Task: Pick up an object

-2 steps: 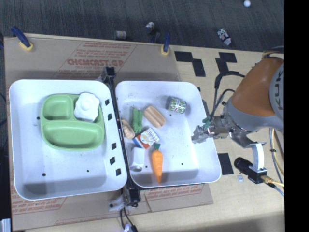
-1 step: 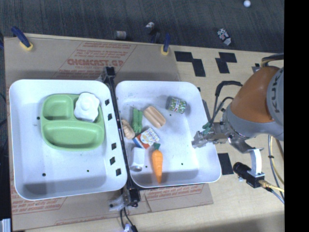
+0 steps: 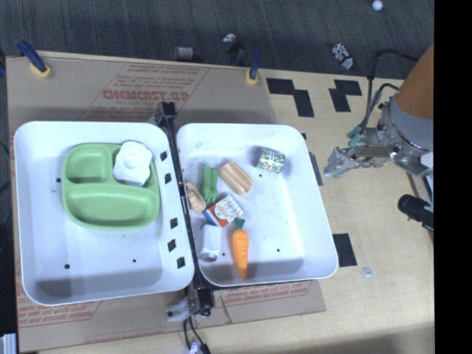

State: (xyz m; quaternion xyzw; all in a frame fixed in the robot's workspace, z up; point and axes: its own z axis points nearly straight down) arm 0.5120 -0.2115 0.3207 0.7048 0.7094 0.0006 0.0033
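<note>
My gripper (image 3: 333,162) hangs over the bare bench just right of the right bin (image 3: 313,220), outside its rim, with nothing seen in it. The right bin holds a small green can (image 3: 271,160) near its far right corner, a tan bun-like piece (image 3: 235,177), a green vegetable (image 3: 210,184), a small beige item (image 3: 194,196), a red, white and blue carton (image 3: 225,211), a white cup (image 3: 210,240) and an orange carrot (image 3: 240,251). The can is the object closest to the gripper.
The left bin (image 3: 29,257) holds a green divided plate (image 3: 110,190) with a white lumpy object (image 3: 133,161) in its far right section. Cardboard (image 3: 147,87) lies under both bins. Black markers (image 3: 344,249) dot the bench; cables run by the arm (image 3: 413,116).
</note>
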